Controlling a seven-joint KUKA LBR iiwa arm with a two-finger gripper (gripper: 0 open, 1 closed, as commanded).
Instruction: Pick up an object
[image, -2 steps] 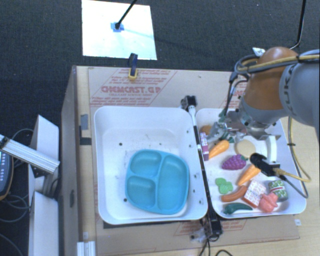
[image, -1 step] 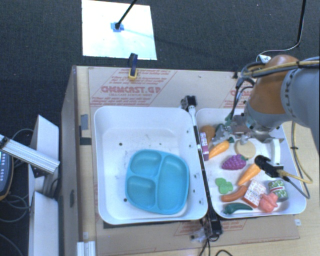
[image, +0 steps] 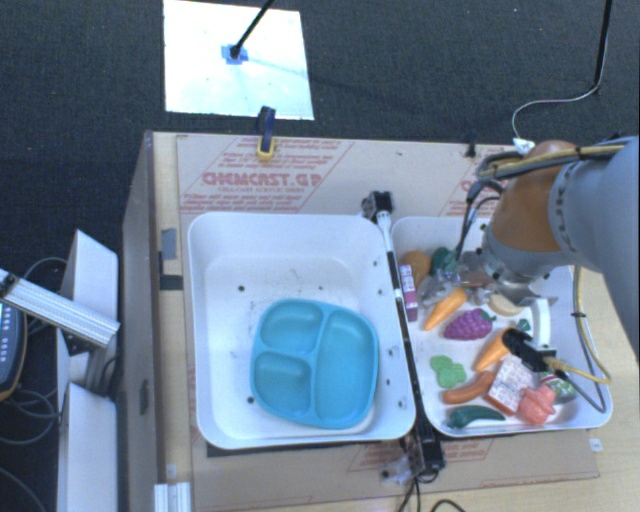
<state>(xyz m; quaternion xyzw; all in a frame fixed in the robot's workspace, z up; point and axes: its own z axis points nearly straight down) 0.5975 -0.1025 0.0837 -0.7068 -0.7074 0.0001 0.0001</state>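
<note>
Toy food lies heaped in the right bin (image: 600, 425), which sets the arm (image: 560, 205) low over that bin's far end, in from the right. The left bin (image: 215, 240) carries just a blue divided plate (image: 315, 362), probably a drop spot. Among the pile sit a purple grape bunch (image: 468, 323), an orange carrot (image: 444, 308) and a green pepper (image: 477, 415). Whether the jaws are spread or pinching, I cannot tell; the wrist hides them.
</note>
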